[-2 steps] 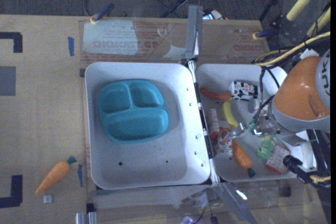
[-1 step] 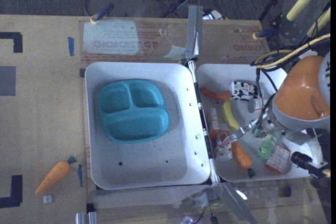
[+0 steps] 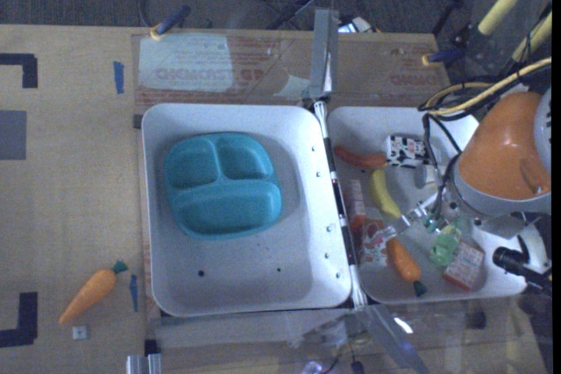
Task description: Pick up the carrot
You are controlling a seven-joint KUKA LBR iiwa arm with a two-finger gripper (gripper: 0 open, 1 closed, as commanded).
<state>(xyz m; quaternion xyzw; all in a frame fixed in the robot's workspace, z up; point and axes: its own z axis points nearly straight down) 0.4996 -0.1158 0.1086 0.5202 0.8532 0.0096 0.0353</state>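
Observation:
An orange carrot [image 3: 402, 260] with a dark stem end lies near the front of the right bin [image 3: 500, 289], pointing toward the bin's front edge. My gripper [image 3: 422, 211] hangs over the middle of that bin, a little behind and to the right of this carrot, with nothing visibly held. The arm's orange band [image 3: 504, 155] hides the bin's right side. A second carrot [image 3: 88, 293] with a green top lies on the wooden bench, outside and left of the left bin.
The left bin [image 3: 175, 276] holds a teal divided plate [image 3: 223, 182]. In the right bin lie a sausage [image 3: 359, 158], a cow-patterned carton [image 3: 405, 149], a banana [image 3: 383, 193], a red packet [image 3: 372, 241], a green bottle [image 3: 445, 246] and a red box [image 3: 464, 265].

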